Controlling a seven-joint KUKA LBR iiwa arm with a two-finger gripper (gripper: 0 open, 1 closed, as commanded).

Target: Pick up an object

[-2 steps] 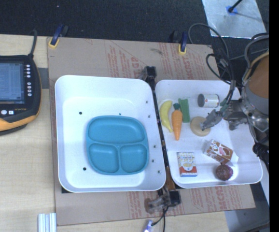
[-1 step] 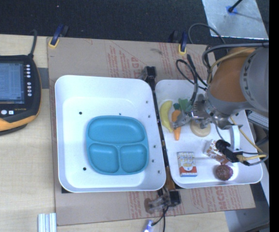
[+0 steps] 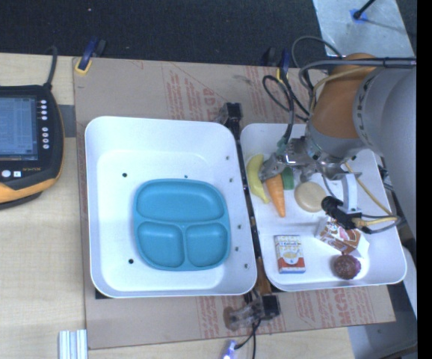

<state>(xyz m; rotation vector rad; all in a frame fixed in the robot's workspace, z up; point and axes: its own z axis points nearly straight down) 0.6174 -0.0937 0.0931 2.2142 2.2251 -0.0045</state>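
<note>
The right bin point(image 3: 384, 271) holds a yellow banana point(image 3: 255, 178), an orange carrot point(image 3: 276, 194) with a green top, a cream round piece point(image 3: 309, 196), a small printed carton point(image 3: 288, 253), a red-and-white wrapper point(image 3: 341, 237) and a brown round cookie point(image 3: 346, 266). My gripper point(image 3: 288, 160) hangs low over the far left part of this bin, just above the carrot's green end and beside the banana's upper end. The arm's grey wrist and orange band cover the bin's far right corner.
The left bin point(image 3: 111, 148) carries a blue divided plate point(image 3: 180, 224). A tablet-style pendant point(image 3: 14, 137) lies on the bench at far left. Cables point(image 3: 365, 217) trail from the wrist across the right bin. Clamps sit between the bins at front and back.
</note>
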